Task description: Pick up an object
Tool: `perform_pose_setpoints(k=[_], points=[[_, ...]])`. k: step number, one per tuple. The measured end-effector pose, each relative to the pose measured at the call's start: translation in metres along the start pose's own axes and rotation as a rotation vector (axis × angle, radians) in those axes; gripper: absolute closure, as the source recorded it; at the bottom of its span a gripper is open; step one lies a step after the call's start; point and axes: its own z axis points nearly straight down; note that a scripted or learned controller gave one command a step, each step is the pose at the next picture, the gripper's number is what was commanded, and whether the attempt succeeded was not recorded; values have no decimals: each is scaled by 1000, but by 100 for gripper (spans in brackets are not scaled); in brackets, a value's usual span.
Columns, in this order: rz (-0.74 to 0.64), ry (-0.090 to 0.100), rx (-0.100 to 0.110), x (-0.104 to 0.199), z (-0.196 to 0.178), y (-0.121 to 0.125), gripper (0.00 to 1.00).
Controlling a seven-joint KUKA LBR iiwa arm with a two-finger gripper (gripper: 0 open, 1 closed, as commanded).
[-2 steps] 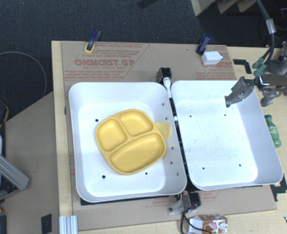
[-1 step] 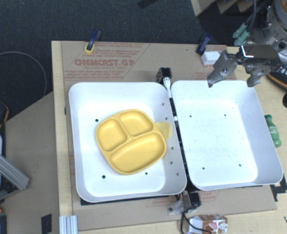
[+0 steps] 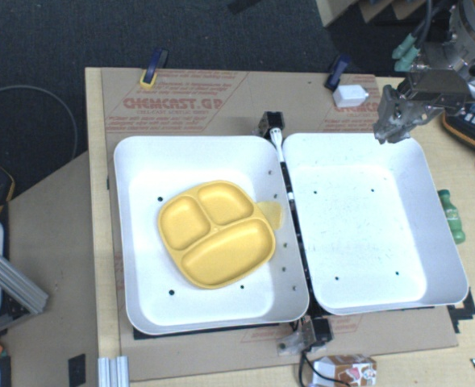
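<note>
The yellow plate (image 3: pixel 216 234) lay untouched in the left bin (image 3: pixel 132 216). The gripper (image 3: pixel 394 127) hung over the right bin's (image 3: pixel 431 240) far right corner, fingers narrow, holding nothing; the pickup remained undone.

a yellow divided plate (image 3: pixel 215 234) lies flat and right side up in the left bin (image 3: pixel 132 168), roughly in the middle and a little toward the wall it shares with the right bin. it has three compartments: two smaller ones on the far side and one long one on the near side, and it sits turned at a slant to the bin's walls. a small yellow tab juts from its right edge.
</note>
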Motion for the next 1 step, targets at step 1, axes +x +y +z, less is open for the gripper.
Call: perform_pose_setpoints(k=[1], points=[[-2, -1, 19, 34, 110, -3, 100]])
